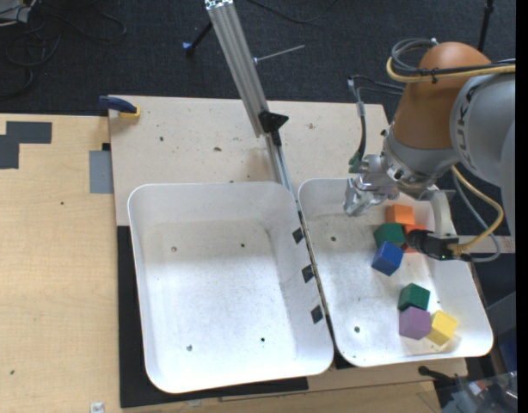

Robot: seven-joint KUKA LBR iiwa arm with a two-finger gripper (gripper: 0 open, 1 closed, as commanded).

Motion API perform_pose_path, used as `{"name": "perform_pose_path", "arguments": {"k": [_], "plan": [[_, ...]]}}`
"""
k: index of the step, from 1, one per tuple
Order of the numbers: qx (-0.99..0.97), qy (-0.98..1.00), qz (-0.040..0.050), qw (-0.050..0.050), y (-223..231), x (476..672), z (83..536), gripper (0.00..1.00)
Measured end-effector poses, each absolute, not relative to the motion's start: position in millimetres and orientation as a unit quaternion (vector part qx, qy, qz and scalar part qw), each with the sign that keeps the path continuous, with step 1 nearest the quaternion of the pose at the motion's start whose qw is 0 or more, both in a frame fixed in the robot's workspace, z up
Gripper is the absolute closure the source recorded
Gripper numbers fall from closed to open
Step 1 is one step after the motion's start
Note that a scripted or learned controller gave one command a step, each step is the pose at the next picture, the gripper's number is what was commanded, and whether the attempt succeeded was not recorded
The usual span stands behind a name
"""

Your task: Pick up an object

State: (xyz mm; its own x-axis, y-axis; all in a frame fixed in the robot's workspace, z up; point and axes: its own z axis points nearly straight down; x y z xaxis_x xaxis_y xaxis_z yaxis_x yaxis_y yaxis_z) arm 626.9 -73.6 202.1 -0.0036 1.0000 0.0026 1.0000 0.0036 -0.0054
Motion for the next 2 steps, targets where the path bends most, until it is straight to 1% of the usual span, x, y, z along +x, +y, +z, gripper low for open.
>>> {"name": "perform_pose_path", "arguments": {"k": [2], "plan": [[-0.706,-0.708,0.0007,0.003,24,600.5,232,1.00]]}}
